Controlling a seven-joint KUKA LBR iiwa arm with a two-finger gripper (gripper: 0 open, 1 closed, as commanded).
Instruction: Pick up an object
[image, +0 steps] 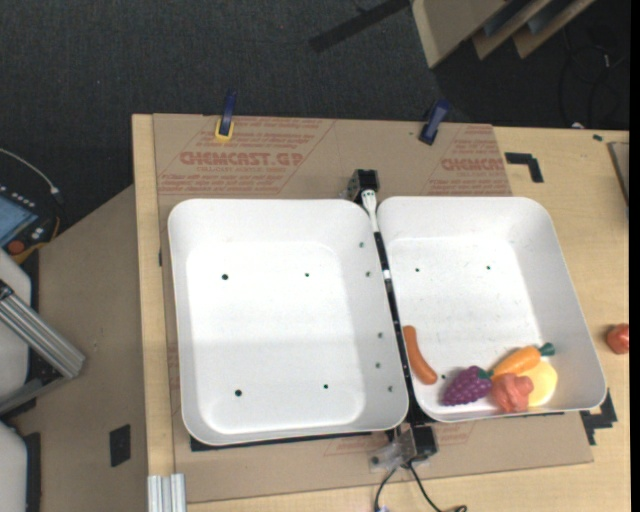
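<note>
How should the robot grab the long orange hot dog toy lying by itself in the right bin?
Grip the long orange sausage toy across its narrow middle, coming straight down from above. It lies flat and apart from the purple grape bunch, so both long sides look free, though the white bin wall is close on its left.

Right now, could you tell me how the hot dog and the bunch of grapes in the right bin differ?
The hot dog is orange-red, long and thin; the grapes are purple, short and bumpy. The hot dog lies alone by the right bin's left wall; the grapes touch the other toy foods. Both lie near the bin's front edge.
</note>
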